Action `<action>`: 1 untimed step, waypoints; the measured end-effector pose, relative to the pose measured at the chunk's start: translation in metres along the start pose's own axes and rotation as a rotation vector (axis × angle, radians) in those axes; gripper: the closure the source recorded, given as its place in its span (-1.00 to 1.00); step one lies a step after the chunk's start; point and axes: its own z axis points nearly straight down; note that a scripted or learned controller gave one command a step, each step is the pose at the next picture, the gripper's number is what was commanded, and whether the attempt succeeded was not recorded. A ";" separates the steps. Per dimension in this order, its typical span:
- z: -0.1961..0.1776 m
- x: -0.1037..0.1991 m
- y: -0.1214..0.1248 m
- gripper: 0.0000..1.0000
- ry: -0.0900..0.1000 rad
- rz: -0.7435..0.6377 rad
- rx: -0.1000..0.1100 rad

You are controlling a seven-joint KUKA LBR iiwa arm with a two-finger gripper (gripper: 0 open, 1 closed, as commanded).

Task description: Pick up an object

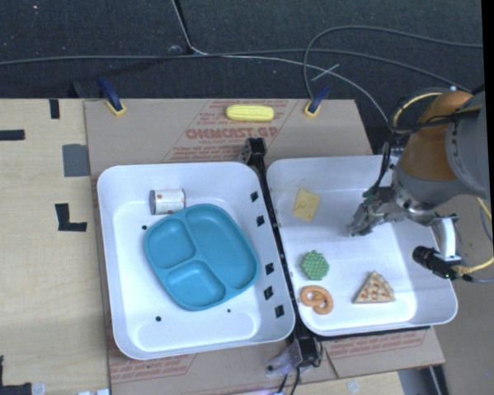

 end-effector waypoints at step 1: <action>-0.062 0.002 -0.004 1.00 0.004 0.001 0.000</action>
